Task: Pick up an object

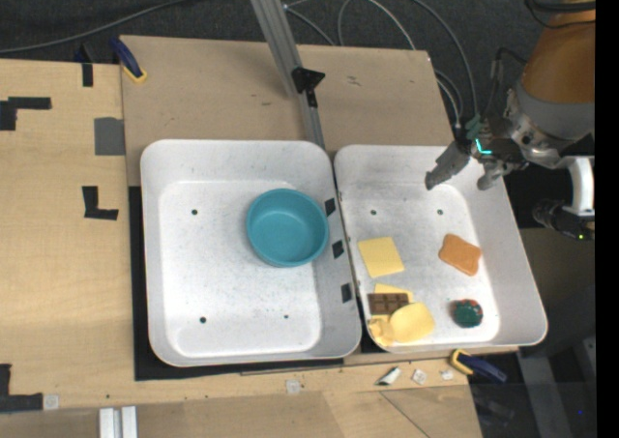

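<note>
Objects lie in the right bin (503,233): a flat yellow square (380,256), an orange block (460,254), a dark green ball (468,312). Over its far corner, the gripper (466,169) hangs from the bent arm, fingers spread, pinching nothing.

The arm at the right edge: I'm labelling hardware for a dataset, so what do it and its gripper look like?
The arm has a broad orange band above a grey, rounded wrist section. The gripper is dark with two slim fingers, and a small teal light glows at its base. Thin dark cables loop beside the wrist.
</note>
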